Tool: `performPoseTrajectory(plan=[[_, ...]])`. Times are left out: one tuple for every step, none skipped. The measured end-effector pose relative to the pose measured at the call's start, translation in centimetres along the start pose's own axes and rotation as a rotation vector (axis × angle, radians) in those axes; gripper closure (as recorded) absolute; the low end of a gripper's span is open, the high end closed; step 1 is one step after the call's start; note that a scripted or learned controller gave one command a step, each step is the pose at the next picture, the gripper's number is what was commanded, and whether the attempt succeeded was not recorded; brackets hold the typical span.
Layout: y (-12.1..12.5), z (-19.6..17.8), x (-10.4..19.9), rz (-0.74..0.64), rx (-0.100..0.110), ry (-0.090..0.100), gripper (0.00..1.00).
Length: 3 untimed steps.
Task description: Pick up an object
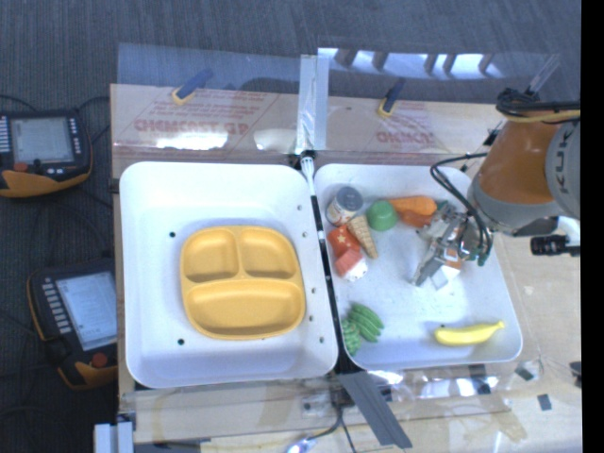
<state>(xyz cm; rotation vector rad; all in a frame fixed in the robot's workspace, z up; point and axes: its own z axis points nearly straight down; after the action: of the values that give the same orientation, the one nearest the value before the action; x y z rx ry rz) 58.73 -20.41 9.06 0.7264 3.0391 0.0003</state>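
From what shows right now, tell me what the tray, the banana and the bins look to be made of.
Tray: probably moulded plastic; even yellow colour, rounded compartment ridges, soft sheen.
Banana: likely a plastic toy; flat uniform yellow, smooth, no spots.
Left bin and right bin: seemingly thin glossy white plastic; rounded corners and bright glare, though coated metal cannot be ruled out.

Dark grey carpet (283, 8) surrounds the bench (236, 121). Two pendants (42, 149) (75, 319) lie on the floor at left. Light glares off clear sheeting (415, 64) behind the bins.
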Motion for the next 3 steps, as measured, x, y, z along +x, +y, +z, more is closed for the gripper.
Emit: performPoseTrajectory(plan=[[0.2, 0.0, 0.1, 0.157, -0.005, 0.004, 0.00], [-0.9, 0.0, 1.4, 0.298, -0.012, 0.006, 0.00], [-0.1, -0.1, 5.7, 0.438, 0.001, 0.000, 0.00]])
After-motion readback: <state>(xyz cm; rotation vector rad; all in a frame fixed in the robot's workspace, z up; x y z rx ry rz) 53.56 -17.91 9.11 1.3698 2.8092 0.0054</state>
